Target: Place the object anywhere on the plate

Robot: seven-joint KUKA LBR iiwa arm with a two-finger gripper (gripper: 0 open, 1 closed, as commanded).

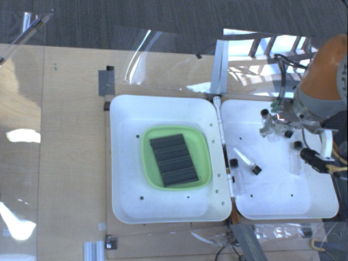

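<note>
Bench (65,145) with two bins, seen from above at a slant. The arm (326,75) is reaching in from the right and is hanging its gripper (272,126) over the far part of the right bin (283,200); whether the gripper is standing apart or together cannot be told from this view, and nothing is showing in its grasp. The left bin (125,200) is lying well to the gripper's left, across the wall where the two bins are meeting, and is holding the green plate (149,145), on which a dark ribbed slab (174,159) is resting. The object, judged to be the small white stick (244,161) with dark ends, is lying on the right bin's floor, near the gripper, to its left and toward the near edge, between the gripper and the plate. Its long axis is running slantwise, from far-left to near-right. The coming move is therefore depending on a short shift leftward and nearward, with the gripper turning to close across that slanted axis; the plate is waiting farther along the same leftward direction.
</note>
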